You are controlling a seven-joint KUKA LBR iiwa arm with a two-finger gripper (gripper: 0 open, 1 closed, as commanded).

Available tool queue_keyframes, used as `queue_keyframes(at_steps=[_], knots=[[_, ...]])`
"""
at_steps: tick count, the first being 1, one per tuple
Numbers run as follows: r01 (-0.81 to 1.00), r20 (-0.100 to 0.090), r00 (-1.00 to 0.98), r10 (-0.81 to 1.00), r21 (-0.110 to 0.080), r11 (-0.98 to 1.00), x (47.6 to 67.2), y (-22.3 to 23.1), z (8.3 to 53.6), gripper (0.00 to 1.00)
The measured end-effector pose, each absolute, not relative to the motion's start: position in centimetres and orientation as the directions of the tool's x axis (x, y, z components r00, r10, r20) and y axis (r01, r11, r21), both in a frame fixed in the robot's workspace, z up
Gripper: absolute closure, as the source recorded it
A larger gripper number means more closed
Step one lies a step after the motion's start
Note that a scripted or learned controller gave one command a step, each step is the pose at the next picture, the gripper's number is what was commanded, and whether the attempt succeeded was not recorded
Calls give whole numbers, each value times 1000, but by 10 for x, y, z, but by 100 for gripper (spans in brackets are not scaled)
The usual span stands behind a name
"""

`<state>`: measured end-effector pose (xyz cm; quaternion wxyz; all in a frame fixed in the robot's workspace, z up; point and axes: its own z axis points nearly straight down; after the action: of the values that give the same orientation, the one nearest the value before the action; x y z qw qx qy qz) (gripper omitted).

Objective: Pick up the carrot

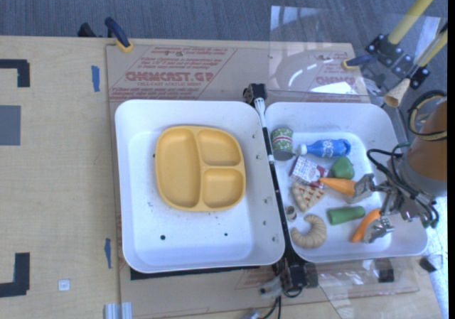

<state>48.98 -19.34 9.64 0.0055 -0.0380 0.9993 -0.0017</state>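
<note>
Two shallow white plastic bins sit side by side on the pale wooden table [50, 190]. The left bin [135, 239] holds a yellow plastic plate with three compartments [200, 168]. The right bin [380, 122] is crowded with toy food: a small green can [281, 141] at its upper left, a blue plastic bottle with a white cap [325, 148] lying beside it, a green pepper-like piece [343, 167], a red-and-white packet [307, 168], a tan waffle-patterned wedge [306, 195], a curled beige croissant [308, 231] and a green cylinder [345, 215]. The orange carrot with a pointed tip [336, 185] lies near the middle of this bin, tip toward the left, between the pepper piece and the green cylinder. The metal two-finger hand [375, 229] is down at the bin's right side, near a second curved orange piece [365, 225]; whether its fingers are spread or closed cannot be told. The carrot lies apart from it, up and to the left.
</note>
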Motion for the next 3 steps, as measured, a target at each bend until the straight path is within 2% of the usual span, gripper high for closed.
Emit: queue_keyframes(at_steps=[1, 2, 3], knots=[[528, -12, -849, 528, 6, 849, 488, -208, 90, 0], [756, -13, -655, 756, 7, 655, 511, -189, 90, 0], [753, -24, -657, 753, 11, 657, 514, -189, 103, 100]])
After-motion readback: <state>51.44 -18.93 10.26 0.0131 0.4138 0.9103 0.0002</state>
